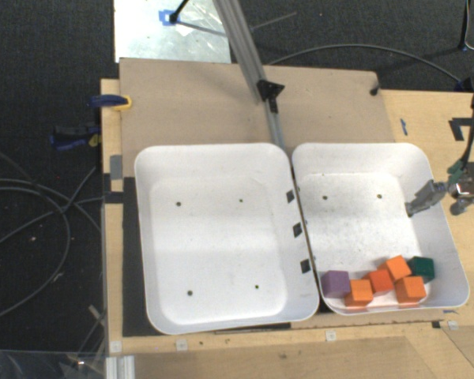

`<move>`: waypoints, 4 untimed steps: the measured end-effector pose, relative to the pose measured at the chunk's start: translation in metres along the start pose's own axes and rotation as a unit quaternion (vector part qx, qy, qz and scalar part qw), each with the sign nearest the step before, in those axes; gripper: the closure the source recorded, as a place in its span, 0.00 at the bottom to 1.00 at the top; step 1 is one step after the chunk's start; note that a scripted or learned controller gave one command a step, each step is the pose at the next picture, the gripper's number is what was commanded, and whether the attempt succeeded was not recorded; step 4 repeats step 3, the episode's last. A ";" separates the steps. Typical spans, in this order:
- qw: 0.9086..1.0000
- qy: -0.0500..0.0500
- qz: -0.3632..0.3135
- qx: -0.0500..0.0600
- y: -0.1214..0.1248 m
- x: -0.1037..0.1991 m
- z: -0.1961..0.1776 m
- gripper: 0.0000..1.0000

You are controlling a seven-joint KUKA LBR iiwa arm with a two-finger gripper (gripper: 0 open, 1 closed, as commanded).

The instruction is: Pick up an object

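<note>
A cluster of small blocks lies in the near right corner of the right bin (355, 164): a purple block (336, 282), several orange blocks (381, 279) and a dark green block (423, 268). They touch one another along the bin's front wall. My gripper (426, 197) reaches in at the right rim of that bin, at mid-height of the view, above and apart from the blocks. Nothing shows in it. Most of the arm is cut off by the frame's right side.
The left bin (154, 212) sits beside the right one, joined by black clips (297, 229). A grey slanted pole (245, 46) runs from the top down to the gap between the bins. A blue and yellow clamp (110, 101) grips the bench's left edge.
</note>
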State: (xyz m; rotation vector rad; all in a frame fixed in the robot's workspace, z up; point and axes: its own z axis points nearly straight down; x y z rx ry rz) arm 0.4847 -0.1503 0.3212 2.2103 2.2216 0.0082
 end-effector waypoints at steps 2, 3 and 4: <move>1.000 -0.001 -0.001 0.000 0.050 -0.010 -0.035 0.00; 1.000 -0.001 0.002 0.003 0.092 -0.055 0.013 0.00; 1.000 -0.001 0.002 0.003 0.092 -0.055 0.013 0.00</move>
